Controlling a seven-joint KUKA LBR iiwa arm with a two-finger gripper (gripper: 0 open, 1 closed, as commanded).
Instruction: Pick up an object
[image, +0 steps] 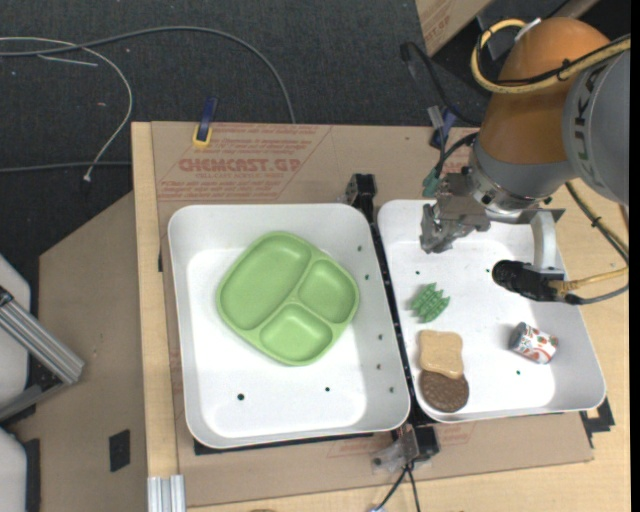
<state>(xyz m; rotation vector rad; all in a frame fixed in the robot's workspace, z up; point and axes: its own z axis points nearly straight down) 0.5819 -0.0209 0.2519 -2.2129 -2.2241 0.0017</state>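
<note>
My gripper (438, 236) hangs over the back left part of the right bin (575, 385), below the orange band of the arm. In that bin a small green toy (431, 301) lies in front of the gripper, a short way apart from it. A tan slice of toast (440, 351) rests nearer the front, with a round brown patty (444, 390) touching its front edge. Toward the bin's right side a small red and white can (533, 343) lies tipped over.
The left bin (200, 400) holds a light green divided plate (287, 297). A black fitting with cables (522, 278) sticks out from the arm over the right bin. Brown cardboard (240, 160) lies under both bins.
</note>
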